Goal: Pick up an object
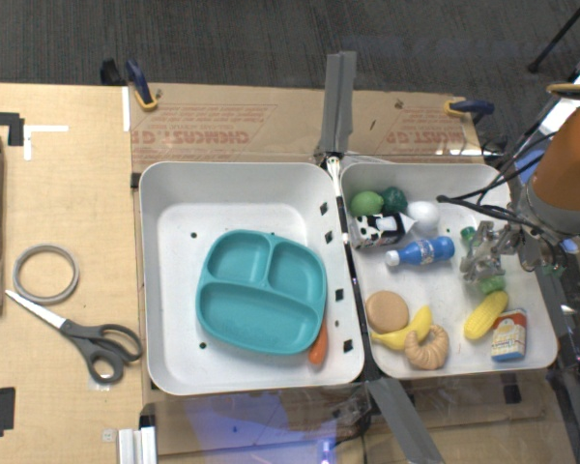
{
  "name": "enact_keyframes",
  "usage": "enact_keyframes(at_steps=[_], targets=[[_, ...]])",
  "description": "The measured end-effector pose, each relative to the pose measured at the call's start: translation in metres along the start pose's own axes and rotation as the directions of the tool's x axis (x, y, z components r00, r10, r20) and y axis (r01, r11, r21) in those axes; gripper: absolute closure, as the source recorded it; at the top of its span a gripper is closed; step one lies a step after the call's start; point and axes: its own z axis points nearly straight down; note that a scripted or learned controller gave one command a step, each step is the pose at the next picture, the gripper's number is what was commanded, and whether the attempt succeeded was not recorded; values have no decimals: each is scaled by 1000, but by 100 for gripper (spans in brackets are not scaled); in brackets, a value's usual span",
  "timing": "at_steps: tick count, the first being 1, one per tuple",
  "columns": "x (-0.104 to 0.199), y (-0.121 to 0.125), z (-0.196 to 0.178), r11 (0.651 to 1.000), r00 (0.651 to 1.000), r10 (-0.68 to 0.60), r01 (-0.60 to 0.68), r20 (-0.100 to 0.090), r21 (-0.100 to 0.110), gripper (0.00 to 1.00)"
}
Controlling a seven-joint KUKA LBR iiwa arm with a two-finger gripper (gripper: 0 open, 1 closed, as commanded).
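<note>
Two shallow white bins sat side by side on the bench. The left bin (pixel 164 288) held a teal divided plate (pixel 261 293) near its middle, with an orange carrot (pixel 318 346) lying just beside the plate's lower right corner against the bin's right wall. Bare white floor ran along the left and upper sides of that bin.

The right bin (pixel 536 351) was crowded. At its upper left lay a green ball (pixel 366 202), a darker green object (pixel 395 198), a black-and-white toy (pixel 377 228) and a white object (pixel 423 213), all close together. A blue-and-white bottle (pixel 423 251) lay on its side just below them. Along the lower edge rested a tan round bun (pixel 388 309), a yellow banana (pixel 410 331), a croissant (pixel 426 348), a yellow corn cob (pixel 484 315) and a small carton (pixel 508 337) near the right wall. Open floor in this bin was limited to a patch between the bottle and the bun, and a strip along the upper wall.

The gripper (pixel 482 259) hung over the right-central part of the right bin, above the corn cob and to the right of the bottle, with a small green item (pixel 491 283) just beneath it. Whether the jaws stood wide or narrow, and whether they touched anything, could not be told.

Outside the bins, scissors (pixel 82 334) and a roll of tape (pixel 45 272) lay on the bench at left.
</note>
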Motion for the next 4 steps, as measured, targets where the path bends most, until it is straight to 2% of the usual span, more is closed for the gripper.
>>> enact_keyframes(at_steps=[1, 2, 4], targets=[[0, 0, 0, 1000, 1000, 0, 0, 0, 0, 0], [-46, 35, 10, 999, 999, 51, -51, -2, -2, 0], [-24, 27, 10, 991, 991, 137, -137, -4, -2, 0]])
